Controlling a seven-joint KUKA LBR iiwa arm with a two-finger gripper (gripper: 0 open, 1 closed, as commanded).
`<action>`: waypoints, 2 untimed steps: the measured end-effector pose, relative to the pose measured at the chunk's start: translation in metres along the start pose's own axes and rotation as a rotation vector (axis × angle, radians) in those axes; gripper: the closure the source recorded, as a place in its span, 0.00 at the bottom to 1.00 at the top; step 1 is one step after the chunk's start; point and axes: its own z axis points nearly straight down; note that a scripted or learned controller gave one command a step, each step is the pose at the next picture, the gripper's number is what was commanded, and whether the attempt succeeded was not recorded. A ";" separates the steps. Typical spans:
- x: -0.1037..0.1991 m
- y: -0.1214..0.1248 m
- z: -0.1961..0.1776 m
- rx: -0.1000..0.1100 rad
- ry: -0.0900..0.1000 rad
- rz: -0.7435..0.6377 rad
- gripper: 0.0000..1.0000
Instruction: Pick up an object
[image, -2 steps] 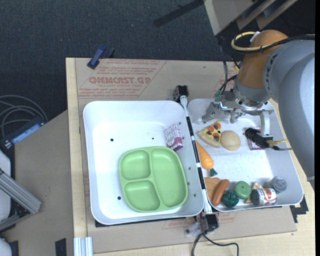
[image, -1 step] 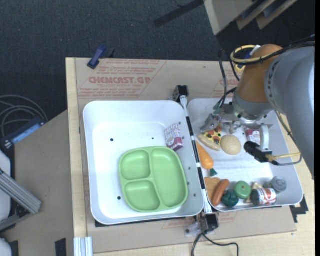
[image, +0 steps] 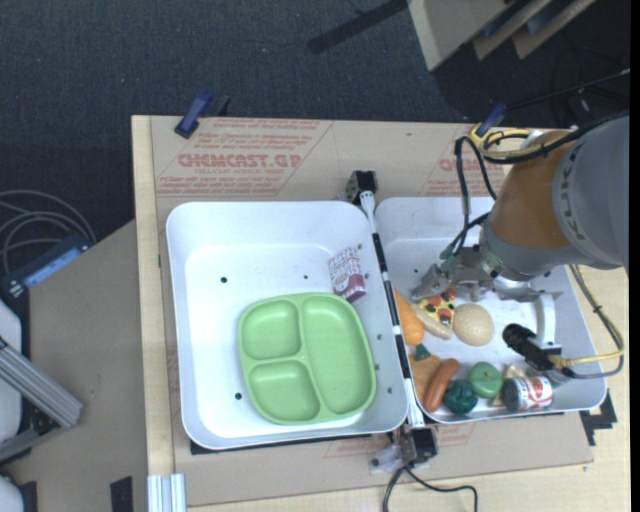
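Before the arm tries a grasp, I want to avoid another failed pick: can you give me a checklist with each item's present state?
1. Gripper is over the right bin: ok.
2. Fingers open or shut: cannot tell, the wrist hides them.
3. A thing already held: cannot tell.
4. Target lies free: not ok; the pizza slice, egg and carrot crowd together below the gripper.
5. Left bin out of the way: ok; the green tray and small packet lie there, apart from the arm.
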 end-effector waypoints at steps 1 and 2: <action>-0.006 -0.091 0.001 0.001 -0.001 0.000 0.00; -0.006 -0.092 -0.008 0.001 -0.001 0.001 1.00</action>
